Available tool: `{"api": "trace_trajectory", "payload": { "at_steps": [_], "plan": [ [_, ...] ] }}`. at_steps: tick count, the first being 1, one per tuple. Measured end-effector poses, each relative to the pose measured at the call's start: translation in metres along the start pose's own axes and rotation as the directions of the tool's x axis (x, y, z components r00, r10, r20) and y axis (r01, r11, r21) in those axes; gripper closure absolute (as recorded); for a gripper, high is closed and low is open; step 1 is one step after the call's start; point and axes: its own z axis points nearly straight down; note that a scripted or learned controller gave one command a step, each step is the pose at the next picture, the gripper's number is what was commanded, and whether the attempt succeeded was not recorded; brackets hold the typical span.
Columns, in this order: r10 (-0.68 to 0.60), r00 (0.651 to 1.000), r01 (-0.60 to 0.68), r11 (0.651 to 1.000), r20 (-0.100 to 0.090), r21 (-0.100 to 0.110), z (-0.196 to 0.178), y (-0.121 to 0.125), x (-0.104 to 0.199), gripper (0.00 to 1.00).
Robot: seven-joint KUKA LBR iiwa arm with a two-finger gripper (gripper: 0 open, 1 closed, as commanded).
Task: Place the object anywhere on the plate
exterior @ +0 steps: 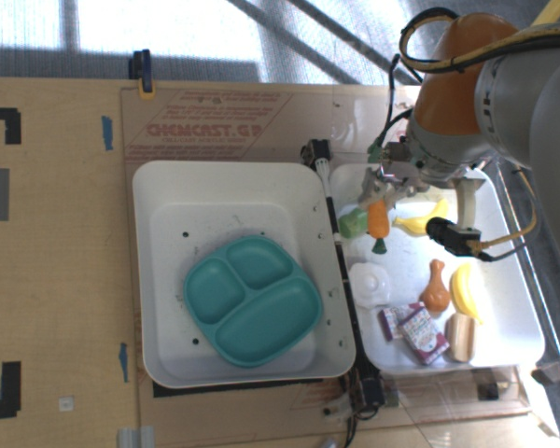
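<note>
**Carrot at the fingers, above the right bin**

Gripper (385,194) first: we see it hanging over the upper left part of the right bin (513,339), below the grey arm (523,82) with its orange band (462,63). A small orange carrot (379,222) hangs upright right under the fingertips, its dark tip pointing down. The top of the carrot seems to sit between the fingers, so we read it as gripped, though the view is too coarse for us to be certain of the contact.

We find the teal plate (252,297) in the left bin (159,250), lying flat a little below that bin's middle. It has three compartments, and the carrot is well apart from it, on the far side of the wall where the two bins meet.

Just left of the carrot we see a green piece (353,222) against the right bin's left wall. A yellow piece (420,222) lies to the carrot's right. Lower down are a white round thing (369,283), a brown drumstick shape (436,292), a banana (465,292), a tan bread roll (460,336) and a small pink and white packet (415,329).

Both bins rest on a brown cardboard sheet (56,278) that covers the bench.
</note>
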Motion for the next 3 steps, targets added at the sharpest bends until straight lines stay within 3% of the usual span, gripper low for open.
{"api": "trace_trajectory", "payload": {
  "at_steps": [1,2,3],
  "plan": [
    [-0.175,0.985,0.175,0.985,-0.005,0.005,-0.002,-0.053,0.052,1.00],
    [-0.173,0.985,0.173,0.985,-0.004,0.005,-0.002,-0.053,0.051,0.00],
    [-0.173,0.985,0.173,0.985,-0.002,0.001,-0.013,-0.052,0.051,1.00]
  ]
}}
